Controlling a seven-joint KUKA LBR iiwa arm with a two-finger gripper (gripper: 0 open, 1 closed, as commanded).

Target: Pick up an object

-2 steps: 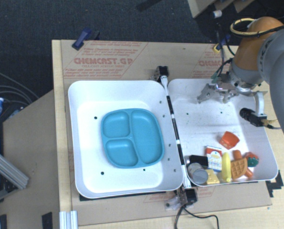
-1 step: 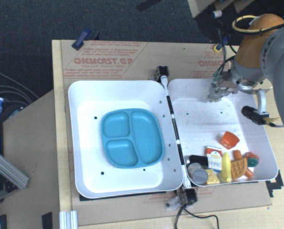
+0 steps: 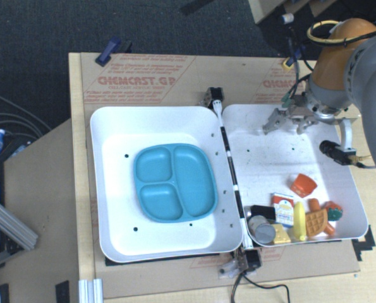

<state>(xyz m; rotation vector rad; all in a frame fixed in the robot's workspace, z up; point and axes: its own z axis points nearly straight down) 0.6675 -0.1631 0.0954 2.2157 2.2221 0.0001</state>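
Observation:
My gripper (image 3: pixel 287 125) hangs over the far part of the right bin (image 3: pixel 263 163), open, with nothing between its fingers. The loose objects lie well in front of it, at the bin's near end. Among them are an orange-red block (image 3: pixel 304 184), a red and white carton (image 3: pixel 282 208), a yellow piece (image 3: pixel 299 214), a waffle-like piece (image 3: pixel 316 222), a small orange and green item (image 3: pixel 332 212) and a grey can (image 3: pixel 264 233). A black piece (image 3: pixel 260 211) lies by the can.
The left bin (image 3: pixel 112 144) holds a blue divided plate (image 3: pixel 174 182). A ridge with black clips (image 3: pixel 229 163) divides the two bins. The arm's grey body with its orange band (image 3: pixel 339 68) stands at the upper right. Cables lie off the bench at the left.

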